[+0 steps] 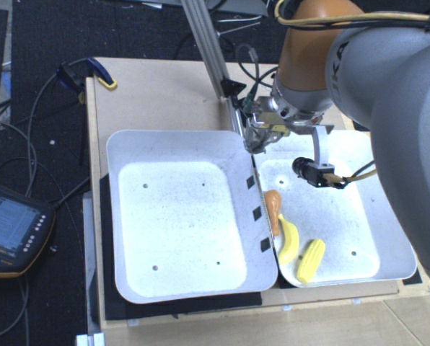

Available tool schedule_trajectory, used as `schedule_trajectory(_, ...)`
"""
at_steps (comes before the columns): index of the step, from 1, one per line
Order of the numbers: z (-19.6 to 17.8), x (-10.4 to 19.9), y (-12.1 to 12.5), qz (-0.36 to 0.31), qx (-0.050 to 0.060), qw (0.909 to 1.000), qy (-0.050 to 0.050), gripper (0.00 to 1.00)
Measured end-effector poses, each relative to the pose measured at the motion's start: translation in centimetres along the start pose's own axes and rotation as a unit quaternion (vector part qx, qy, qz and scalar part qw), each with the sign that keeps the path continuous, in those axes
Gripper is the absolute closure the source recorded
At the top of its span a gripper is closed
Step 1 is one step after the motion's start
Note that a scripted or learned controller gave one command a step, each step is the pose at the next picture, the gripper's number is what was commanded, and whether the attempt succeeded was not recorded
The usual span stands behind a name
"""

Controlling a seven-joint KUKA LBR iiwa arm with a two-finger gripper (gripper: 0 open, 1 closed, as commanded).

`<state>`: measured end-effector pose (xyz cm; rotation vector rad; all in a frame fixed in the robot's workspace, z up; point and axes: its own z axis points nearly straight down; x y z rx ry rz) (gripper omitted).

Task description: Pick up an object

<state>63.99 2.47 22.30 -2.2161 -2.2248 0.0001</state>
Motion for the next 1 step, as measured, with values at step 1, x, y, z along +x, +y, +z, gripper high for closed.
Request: schedule_trajectory(1, -0.63, 4.16, 0.87, 0.000, -0.001, 1.0000, 0.000, 1.00)
